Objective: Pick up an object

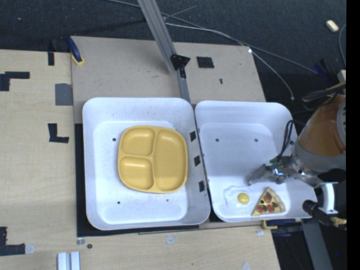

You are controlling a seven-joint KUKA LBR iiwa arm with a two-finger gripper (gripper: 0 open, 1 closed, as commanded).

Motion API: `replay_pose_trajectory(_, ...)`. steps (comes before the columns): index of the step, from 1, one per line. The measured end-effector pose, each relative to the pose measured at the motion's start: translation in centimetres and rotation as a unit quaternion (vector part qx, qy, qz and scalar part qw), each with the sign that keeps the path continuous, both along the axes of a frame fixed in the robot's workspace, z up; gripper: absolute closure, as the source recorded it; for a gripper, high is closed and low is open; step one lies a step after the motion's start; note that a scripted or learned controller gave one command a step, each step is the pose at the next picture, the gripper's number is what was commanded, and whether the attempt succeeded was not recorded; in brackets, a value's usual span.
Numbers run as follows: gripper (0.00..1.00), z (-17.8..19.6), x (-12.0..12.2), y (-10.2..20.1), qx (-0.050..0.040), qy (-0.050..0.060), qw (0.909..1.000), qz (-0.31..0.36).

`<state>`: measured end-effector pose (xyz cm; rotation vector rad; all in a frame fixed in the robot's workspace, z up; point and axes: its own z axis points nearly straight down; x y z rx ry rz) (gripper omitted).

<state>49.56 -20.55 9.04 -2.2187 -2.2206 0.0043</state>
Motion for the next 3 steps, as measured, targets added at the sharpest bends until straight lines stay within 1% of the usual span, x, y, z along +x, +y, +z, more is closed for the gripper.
replay_pose_trajectory(1,1.0,1.2,0.1,0.1,0.0008,0.0,1.0,0.001)
replay_pose_trajectory(2,1.0,5.9,0.8,0.6,-0.0003,-0.003,1.0,0.001)
replay_pose_trajectory(3,1.0,11.1,0.1,-0.1,-0.0006,-0.003,1.0,0.0)
